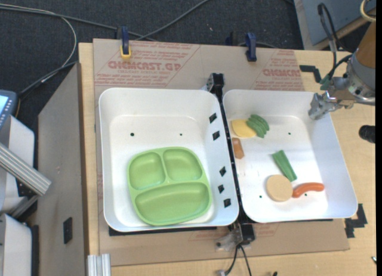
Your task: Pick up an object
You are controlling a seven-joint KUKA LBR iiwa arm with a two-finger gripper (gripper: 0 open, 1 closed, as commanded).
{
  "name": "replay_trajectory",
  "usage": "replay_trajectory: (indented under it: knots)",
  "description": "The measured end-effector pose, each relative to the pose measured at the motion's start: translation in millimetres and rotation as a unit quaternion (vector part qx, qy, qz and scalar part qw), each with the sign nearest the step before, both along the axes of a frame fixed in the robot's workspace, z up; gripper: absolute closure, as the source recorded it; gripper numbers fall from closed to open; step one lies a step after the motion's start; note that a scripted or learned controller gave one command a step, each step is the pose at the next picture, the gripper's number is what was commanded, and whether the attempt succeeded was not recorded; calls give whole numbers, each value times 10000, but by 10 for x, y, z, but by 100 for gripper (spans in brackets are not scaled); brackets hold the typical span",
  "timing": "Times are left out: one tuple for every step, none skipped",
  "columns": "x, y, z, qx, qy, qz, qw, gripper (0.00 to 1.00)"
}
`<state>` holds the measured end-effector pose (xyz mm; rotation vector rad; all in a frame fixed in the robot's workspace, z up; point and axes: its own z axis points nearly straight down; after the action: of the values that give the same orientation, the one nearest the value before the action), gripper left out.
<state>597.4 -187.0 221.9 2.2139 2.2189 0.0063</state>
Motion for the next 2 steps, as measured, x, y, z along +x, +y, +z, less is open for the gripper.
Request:
replay_trajectory:
  knots:
    - [14,2,466,3,7,0,10000,100]
    - [-127,543,346,23,56,11,10000,100]
